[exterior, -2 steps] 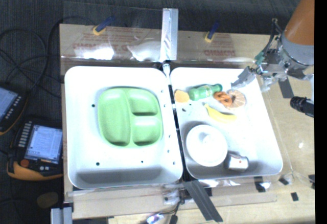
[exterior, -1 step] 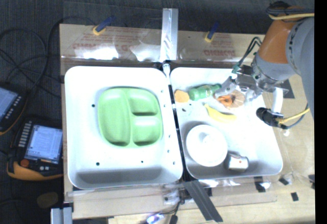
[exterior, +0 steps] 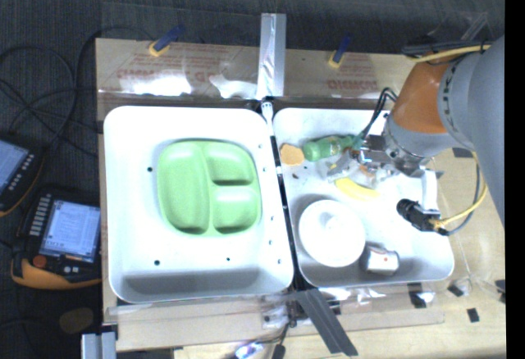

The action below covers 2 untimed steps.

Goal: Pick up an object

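Yellow piece at 12 o'clock of white bowl, gripper low just above it. Grip state: we cannot tell. We judge pick unfinished, lift remaining.

A wooden bench seen from above. Two shallow white bins sit on it side by side: the left bin and the right bin.

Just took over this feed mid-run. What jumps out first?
The green tray lies alone in the left bin. The arm reaches in from the right, its gripper low in the right bin among clutter: a green bottle, a yellow piece. A white bowl sits nearer the front.
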Available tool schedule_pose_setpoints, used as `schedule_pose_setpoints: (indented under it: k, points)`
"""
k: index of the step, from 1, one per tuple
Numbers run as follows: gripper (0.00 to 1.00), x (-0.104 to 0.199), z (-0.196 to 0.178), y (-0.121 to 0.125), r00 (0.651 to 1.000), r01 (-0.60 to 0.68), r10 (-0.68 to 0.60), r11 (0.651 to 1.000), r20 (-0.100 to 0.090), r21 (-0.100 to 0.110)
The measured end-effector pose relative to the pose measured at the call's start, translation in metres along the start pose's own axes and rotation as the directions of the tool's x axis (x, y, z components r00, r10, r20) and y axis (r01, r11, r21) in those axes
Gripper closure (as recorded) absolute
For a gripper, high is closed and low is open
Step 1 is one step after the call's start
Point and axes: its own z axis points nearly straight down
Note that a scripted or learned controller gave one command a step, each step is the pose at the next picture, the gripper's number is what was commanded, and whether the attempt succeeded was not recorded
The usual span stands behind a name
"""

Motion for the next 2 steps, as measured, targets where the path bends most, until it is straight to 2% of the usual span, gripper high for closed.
schedule_pose_setpoints:
  k: [1, 2]
  points:
    - [1.0, 0.0, -0.007, 0.0, 1.0, 0.0, 0.0, 1.0, -0.002, 0.003]
    - [1.0, 0.08, -0.141, 0.023, 0.992, -0.13, 0.13, 0.992, 0.003, 0.0]
